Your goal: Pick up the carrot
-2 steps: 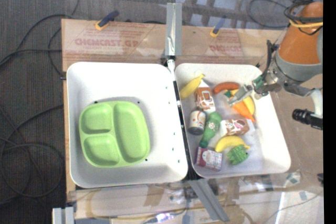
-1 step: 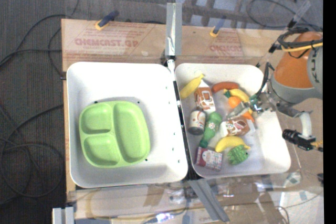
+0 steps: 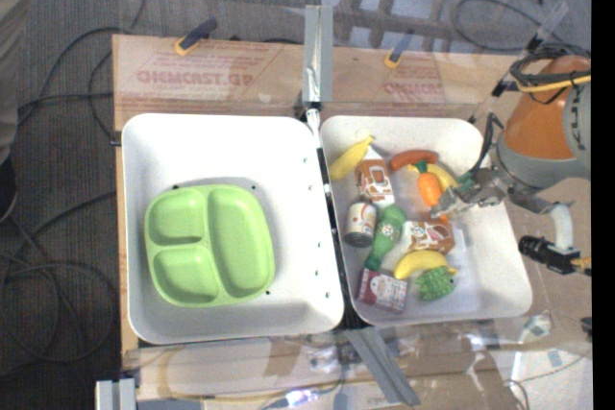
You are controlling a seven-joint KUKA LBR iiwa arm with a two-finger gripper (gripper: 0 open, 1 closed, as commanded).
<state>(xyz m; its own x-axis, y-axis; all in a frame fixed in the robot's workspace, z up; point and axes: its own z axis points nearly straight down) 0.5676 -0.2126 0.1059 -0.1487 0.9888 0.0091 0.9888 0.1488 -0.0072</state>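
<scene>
The gripper (image 3: 459, 199) sits low in the right bin (image 3: 500, 274) right beside the carrot (image 3: 428, 188), center-right of frame, probably lining up a grab, though whether it's open or closed is impossible to tell.

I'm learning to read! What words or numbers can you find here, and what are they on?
"CHEMCAST GP": faint red print on the brown board behind the left bin, best reading.
Red print on the board behind the right bin: too blurred to read.
Labels on the small can, green bottle and little boxes: too small to read.
</scene>
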